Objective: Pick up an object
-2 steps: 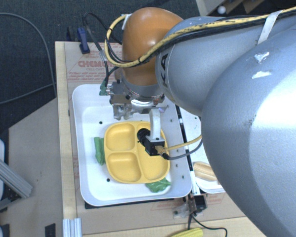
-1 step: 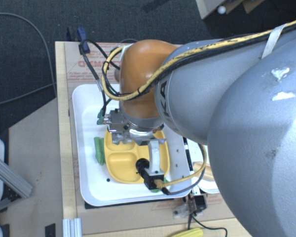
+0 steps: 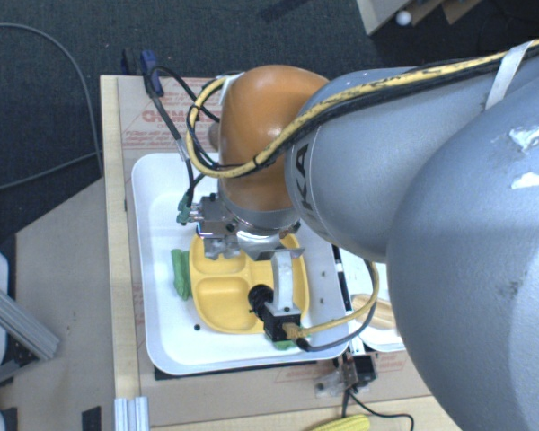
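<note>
A yellow moulded tray (image 3: 217, 302) with shallow compartments lies in the left white bin (image 3: 153, 241). A green, pod-like piece (image 3: 181, 272) rests just left of it on the bin floor. My gripper (image 3: 217, 241) hangs under the orange wrist band, low over the yellow tray's far end. The wrist hides the tray's far part and whatever lies directly below the gripper.
The grey arm covers the right side of the view and most of the right bin (image 3: 386, 330). A small green bit (image 3: 286, 345) shows near the left bin's front rim. A tiny dark speck (image 3: 198, 328) sits on the bin floor by the tray's near corner.
</note>
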You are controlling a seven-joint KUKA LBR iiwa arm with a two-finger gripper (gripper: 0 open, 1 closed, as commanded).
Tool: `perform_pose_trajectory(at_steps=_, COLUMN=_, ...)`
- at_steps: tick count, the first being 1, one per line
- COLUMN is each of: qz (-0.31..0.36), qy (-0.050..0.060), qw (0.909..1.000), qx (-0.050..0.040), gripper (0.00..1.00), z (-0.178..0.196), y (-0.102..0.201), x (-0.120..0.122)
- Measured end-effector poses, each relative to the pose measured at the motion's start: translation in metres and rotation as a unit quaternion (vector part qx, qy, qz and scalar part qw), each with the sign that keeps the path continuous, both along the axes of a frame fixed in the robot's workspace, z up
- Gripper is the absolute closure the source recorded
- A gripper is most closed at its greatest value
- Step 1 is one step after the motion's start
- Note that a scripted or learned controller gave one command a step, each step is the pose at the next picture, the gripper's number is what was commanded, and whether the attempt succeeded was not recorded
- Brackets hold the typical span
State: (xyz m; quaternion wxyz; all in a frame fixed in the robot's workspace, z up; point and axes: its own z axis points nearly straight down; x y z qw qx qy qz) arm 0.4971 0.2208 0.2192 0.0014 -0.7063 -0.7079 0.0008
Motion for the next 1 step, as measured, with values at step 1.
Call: perform_pose_trajectory(at_steps=1, qz=0.001, qy=0.0, qw=1.0, qx=0.0005, gripper=1.0, z=0.0097, y=0.0008, x=0.0001)
